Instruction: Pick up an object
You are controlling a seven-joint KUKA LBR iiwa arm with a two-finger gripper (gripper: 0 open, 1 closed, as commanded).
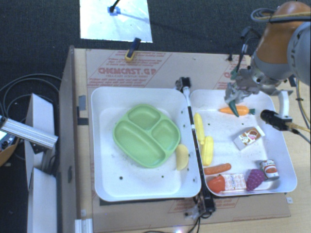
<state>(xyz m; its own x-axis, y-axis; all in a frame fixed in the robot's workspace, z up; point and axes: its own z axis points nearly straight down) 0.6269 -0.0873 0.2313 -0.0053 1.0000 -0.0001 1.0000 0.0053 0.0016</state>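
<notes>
Over the right bin, at its far edge, the gripper is hanging low above a toy carrot, its tip sitting right at the carrot's green end. From where I'm standing I cannot tell whether the carrot is caught by it or just lying beneath it. The arm's orange band is leaning in from the right.

Nearer in that bin, a small white carton is lying tilted, well apart from the carrot. Two yellow corn-like pieces are lying along the divider side. Along the near edge are sitting a red sausage, a red and white packet, a purple bunch of grapes and a little can, all close together.

In the left bin, a green divided plate is taking up the middle, with a pale yellow piece just beside its right rim.
</notes>
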